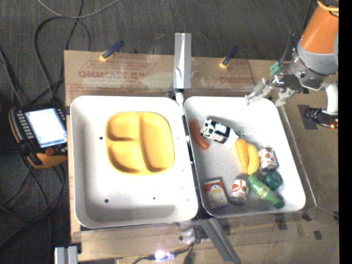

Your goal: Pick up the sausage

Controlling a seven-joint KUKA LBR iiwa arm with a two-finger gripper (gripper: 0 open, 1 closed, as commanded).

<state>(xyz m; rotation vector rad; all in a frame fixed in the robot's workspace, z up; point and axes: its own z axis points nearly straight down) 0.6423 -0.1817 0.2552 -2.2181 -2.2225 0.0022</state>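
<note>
- Sausage (198,135) lies against the right bin's (286,147) left wall, ungrasped.
- I see the hand (269,91) open above that bin's far right corner; approach comes next.

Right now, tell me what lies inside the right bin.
In the right bin: sausage, black-and-white box, bananas, two cans, green bottle, small carton. Anything beneath these is covered.

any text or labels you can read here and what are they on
None can be read for sure.
Red print on the clear sheet behind the bins: too faint.
Pendant screen: glare.
Labels on the small box, cans and black-and-white pack: too small.
</note>
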